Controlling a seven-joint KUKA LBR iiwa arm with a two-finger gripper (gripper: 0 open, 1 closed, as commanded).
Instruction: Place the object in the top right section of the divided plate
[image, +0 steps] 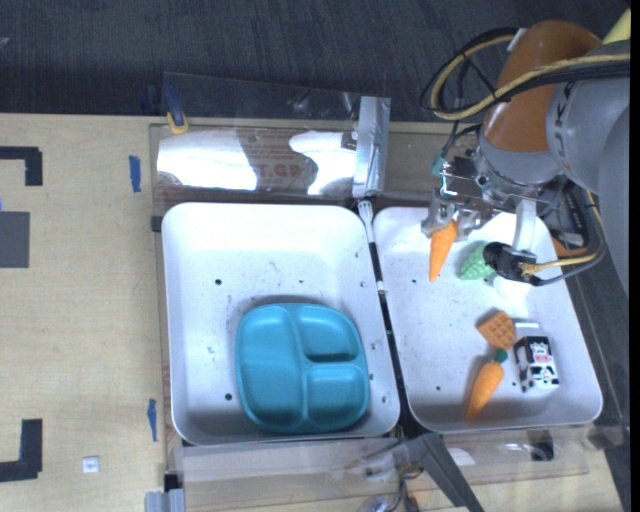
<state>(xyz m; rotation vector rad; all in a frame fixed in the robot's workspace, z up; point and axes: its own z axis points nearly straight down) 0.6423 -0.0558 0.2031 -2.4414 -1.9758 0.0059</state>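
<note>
A teal divided plate (300, 368) lies in the lower middle of the left white bin (260, 250), with a large section on its left and two smaller ones on its right. My gripper (443, 222) hangs over the upper left part of the right bin (440, 340). It is shut on the top of an orange toy carrot (439, 256), which points straight down from the fingers. The carrot is to the right of the divider between the bins, far from the plate.
In the right bin lie a green leafy toy (474, 263), a waffle-like brown piece (496, 328), a second carrot (485, 385) and a black-and-white carton (537, 362). A clear panel and a metal post (370, 150) stand behind the bins.
</note>
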